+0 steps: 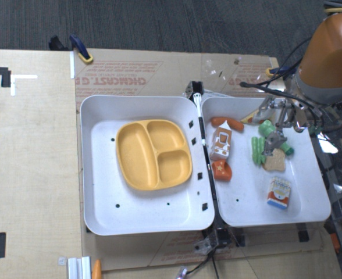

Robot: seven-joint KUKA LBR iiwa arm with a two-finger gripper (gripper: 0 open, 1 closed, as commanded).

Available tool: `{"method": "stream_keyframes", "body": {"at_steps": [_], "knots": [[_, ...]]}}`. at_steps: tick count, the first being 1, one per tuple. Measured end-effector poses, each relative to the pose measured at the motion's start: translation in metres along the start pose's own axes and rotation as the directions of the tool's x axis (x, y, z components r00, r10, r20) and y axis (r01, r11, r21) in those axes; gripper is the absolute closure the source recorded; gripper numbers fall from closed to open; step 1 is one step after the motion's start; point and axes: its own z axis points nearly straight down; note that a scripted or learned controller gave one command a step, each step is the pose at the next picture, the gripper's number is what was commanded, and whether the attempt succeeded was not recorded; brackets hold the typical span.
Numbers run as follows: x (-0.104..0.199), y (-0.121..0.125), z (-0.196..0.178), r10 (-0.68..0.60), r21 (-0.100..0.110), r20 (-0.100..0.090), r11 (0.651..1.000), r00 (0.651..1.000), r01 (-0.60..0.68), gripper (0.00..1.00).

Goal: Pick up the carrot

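Observation:
In the right bin [310, 214], an orange tapered piece [248, 118] with a green leafy end [266, 127] lies near the back wall; it looks like the carrot, and the gripper partly covers it. The gripper [271, 144] hangs low from the grey and orange arm [328, 51], just in front of the green end, over a green pod [257, 150] and a tan bread slice [275, 163]. I cannot see whether anything is held.
A red sausage [227, 122], a brown and white carton [221, 144] and a red fruit [221, 170] line the right bin's left side. A small juice box [280, 192] lies near its front. The left bin [101, 214] holds a yellow divided plate [155, 154].

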Motion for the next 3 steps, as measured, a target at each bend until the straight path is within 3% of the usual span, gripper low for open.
{"method": "stream_keyframes", "body": {"at_steps": [1, 2, 3], "knots": [[0.059, 0.009, 0.092, 0.566, 0.002, -0.001, 0.824, 0.824, -0.566, 0.0], [0.107, 0.006, 0.113, 0.538, 0.001, -0.001, 0.843, 0.843, -0.538, 0.0], [0.031, -0.061, 0.112, 0.425, 0.0, 0.002, 0.905, 0.905, -0.425, 0.0]]}}
